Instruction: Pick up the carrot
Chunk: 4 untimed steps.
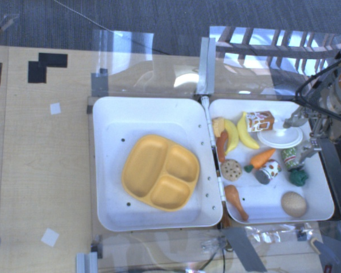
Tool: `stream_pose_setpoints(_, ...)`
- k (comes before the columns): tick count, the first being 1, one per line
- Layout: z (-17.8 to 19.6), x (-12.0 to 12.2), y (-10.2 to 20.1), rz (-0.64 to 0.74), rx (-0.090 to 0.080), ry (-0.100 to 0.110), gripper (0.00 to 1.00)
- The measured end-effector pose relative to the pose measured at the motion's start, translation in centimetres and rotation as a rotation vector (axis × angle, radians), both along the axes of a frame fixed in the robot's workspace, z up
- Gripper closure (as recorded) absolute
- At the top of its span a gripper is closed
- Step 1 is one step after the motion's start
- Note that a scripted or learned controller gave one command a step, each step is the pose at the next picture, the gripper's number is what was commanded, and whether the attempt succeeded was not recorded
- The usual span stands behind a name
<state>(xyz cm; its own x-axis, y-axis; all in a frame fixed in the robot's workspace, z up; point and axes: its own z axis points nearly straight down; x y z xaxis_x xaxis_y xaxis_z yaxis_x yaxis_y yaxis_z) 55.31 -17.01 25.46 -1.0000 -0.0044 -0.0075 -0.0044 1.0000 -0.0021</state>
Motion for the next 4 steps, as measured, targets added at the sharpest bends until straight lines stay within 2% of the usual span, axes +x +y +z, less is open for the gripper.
stream_pose_setpoints(1, -16.5, -0.7, 2.4, 0.203, -0.002, -0.007, 0.00)
stream_pose_setpoints(2, -15.2, -0.4, 2.6, 0.210, -0.005, -0.015, 1.00)
stream_pose_setpoints(3, -14.9, -4.4, 9.0, 0.084, 0.003, 0.002, 1.00)
stream_pose_setpoints(4, -6.8, -5.5, 15.4, -0.274, 0.006, -0.004, 1.00)
